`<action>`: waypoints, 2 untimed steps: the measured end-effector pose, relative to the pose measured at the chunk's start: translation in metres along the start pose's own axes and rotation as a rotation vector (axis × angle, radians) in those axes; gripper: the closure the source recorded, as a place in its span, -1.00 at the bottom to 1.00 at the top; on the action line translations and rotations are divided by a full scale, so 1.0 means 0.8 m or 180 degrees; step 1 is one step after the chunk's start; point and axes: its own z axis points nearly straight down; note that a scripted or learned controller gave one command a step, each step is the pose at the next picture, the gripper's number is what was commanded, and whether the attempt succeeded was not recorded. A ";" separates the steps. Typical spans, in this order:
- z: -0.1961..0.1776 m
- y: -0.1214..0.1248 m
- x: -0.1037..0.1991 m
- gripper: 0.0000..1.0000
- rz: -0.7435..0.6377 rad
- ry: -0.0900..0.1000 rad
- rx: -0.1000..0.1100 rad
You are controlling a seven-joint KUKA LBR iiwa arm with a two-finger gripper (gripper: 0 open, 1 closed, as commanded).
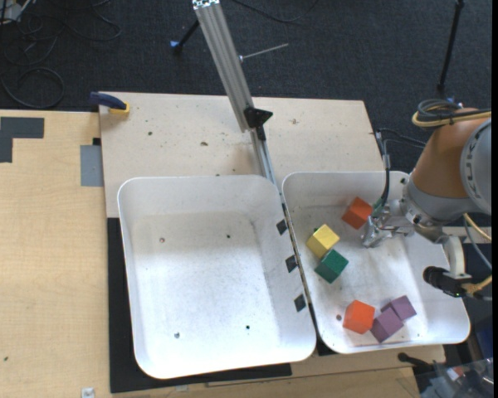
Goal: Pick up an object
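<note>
The gripper (377, 232) is low in the right bin (448, 330), just beside the upper orange cube (358, 213). Whether it is apart or together, I cannot tell. No block looks lifted; the pick remains.

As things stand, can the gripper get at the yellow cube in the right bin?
Probably yes: the gripper sits low in the right bin, and bare floor lies between it and the yellow cube.

Blocks (358, 259) crowding right bin (315, 185) (left bin (149, 191) open)
</note>
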 end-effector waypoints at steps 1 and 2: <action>-0.072 0.012 -0.004 1.00 -0.0023 -0.0009 -0.0020; -0.139 0.013 -0.005 1.00 -0.0025 -0.0009 -0.0022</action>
